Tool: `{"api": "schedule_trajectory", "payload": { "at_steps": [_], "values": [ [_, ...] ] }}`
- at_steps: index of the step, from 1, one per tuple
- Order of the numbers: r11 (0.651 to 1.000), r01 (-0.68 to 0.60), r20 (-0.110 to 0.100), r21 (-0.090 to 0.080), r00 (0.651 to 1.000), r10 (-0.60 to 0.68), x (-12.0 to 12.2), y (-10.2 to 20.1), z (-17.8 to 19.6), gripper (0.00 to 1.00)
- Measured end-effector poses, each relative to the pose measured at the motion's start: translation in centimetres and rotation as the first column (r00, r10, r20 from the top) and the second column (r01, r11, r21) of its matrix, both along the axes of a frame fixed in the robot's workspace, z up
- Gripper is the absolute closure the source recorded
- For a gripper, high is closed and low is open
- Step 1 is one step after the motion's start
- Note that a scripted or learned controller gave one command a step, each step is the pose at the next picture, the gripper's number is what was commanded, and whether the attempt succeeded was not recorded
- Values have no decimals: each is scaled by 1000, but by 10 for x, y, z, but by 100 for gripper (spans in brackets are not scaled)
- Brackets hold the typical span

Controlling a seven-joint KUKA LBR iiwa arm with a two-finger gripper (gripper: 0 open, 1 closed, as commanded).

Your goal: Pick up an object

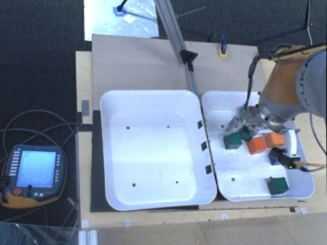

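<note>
my gripper (239, 124) is low in the right bin (214, 106), in that bin's upper middle, arm coming in from the right. can't tell its opening state from this angle, metal parts blur together.

nearest target, my call: green block (232, 140). it sits just below and slightly left of the gripper tip, close or maybe touching, can't tell which. a second green bit (247, 133) sits just right of the green block, partly under my wrist. nothing visibly gripped.

relative to the green block: orange block (257, 145) just to its right, near but apart; another orange block (276, 139) further right; blue piece (275, 157) down-right past the orange ones; dark green cube (278, 186) well away toward the bin's lower right corner. the block looks roughly square, no clear long axis.

judgement: coming move is a short shift down-left to centre over the green block. crowding is on its right side, the green bit and orange block could get bumped or catch a finger. left side of it is free bin floor, wall between bins not far off.

left bin (110, 103) lies further left, not involved.
</note>
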State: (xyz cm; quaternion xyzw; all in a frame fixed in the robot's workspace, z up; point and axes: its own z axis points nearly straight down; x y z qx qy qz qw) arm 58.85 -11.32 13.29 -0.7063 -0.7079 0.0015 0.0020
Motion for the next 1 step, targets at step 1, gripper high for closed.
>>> {"api": "schedule_trajectory", "payload": {
  "at_steps": [1],
  "values": [
    [1000, -1, 28, -7, 1000, 1, 7, -2, -16, 0]
  ]
}}
